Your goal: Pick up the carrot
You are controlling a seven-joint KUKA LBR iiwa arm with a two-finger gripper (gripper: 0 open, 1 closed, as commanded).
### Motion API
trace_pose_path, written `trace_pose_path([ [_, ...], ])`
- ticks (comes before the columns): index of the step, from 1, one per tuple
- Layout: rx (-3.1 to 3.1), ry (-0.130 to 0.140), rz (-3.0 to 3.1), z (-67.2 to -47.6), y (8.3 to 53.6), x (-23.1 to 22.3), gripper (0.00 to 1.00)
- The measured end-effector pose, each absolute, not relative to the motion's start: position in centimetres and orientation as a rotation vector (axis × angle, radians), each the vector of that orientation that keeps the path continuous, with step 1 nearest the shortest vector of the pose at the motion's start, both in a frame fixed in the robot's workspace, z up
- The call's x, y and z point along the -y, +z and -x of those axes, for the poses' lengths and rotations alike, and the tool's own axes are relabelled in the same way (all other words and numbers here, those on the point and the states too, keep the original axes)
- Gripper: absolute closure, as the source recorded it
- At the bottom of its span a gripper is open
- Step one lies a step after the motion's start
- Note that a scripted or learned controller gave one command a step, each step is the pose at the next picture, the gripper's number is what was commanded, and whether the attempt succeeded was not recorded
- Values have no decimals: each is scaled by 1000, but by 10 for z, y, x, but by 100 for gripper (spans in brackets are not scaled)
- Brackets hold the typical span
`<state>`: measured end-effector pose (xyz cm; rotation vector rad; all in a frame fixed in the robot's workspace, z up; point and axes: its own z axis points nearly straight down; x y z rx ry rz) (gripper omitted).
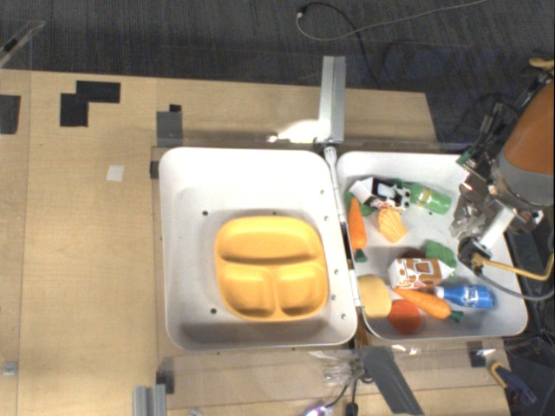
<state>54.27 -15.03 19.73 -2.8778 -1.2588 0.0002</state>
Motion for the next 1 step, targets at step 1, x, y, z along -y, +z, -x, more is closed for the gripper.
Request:
trace_pose_path([
  [1, 1149, -1, 2925, -553, 251, 184, 100],
])
